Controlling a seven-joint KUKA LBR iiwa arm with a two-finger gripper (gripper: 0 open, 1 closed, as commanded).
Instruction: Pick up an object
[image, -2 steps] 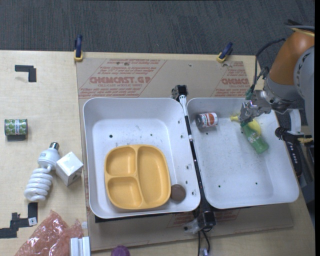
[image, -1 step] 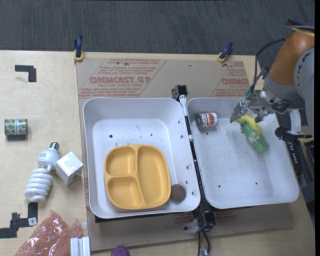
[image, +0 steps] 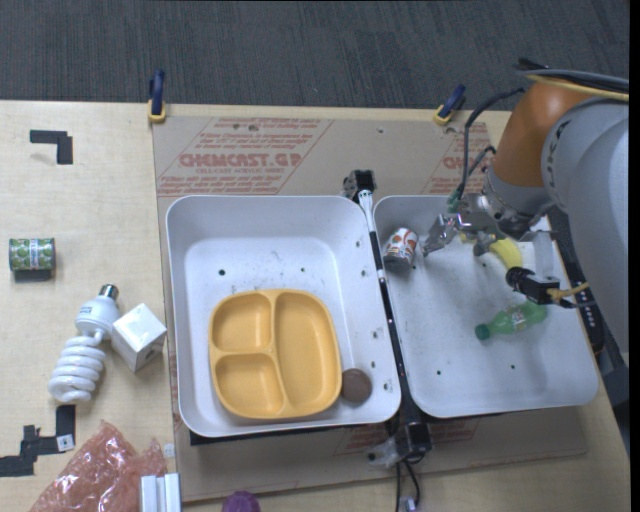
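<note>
In the right bin (image: 500, 385) a small red and white can (image: 401, 246) lies on its side near the far left corner. My gripper (image: 440, 233) hangs low just right of the can, close to it but with nothing seen between its fingers. A yellow object (image: 501, 250) lies right of the gripper, partly under the wrist. Toward the bin's right side, a green bottle (image: 512, 321) lies on its side.
The left bin (image: 195, 240) holds a yellow divided plate (image: 275, 352) and a brown ball (image: 355, 385) at its near right corner. On the bench to the left are a green can (image: 32, 255), a spiral light bulb (image: 80, 350), a white cube (image: 138, 335) and a pink mesh bag (image: 95, 472).
</note>
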